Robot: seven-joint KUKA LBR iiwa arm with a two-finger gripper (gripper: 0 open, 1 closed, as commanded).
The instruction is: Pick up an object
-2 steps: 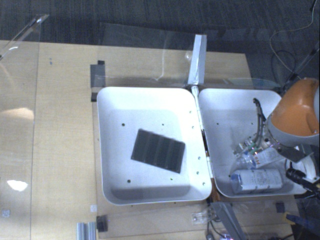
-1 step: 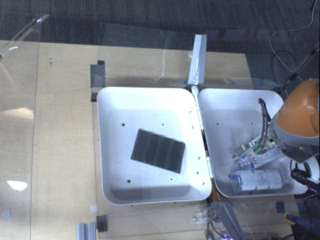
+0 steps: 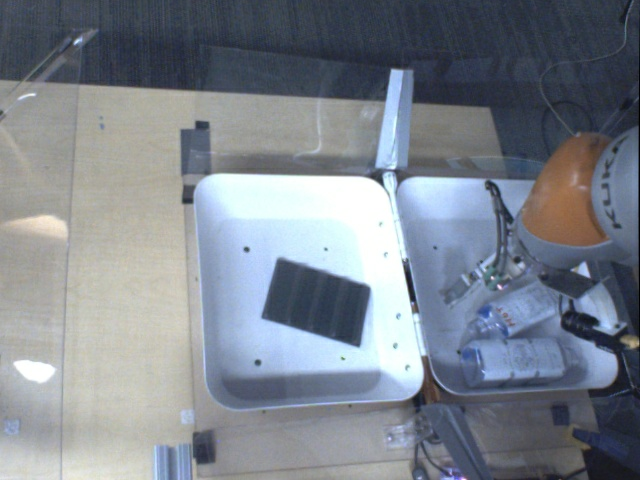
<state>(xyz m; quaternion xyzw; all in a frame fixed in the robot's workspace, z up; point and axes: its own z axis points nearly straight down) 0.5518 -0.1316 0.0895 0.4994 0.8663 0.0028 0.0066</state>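
A dark, ribbed rectangular pad [image 3: 316, 301] lies flat in the left bin [image 3: 230, 208], a little below the middle, turned at a slant to the walls. In the right bin [image 3: 440, 218], two clear plastic bottles lie on their sides near the front right corner: one with a reddish label [image 3: 520, 310] tilted, the other [image 3: 512, 361] just below it, lengthwise along the front wall.
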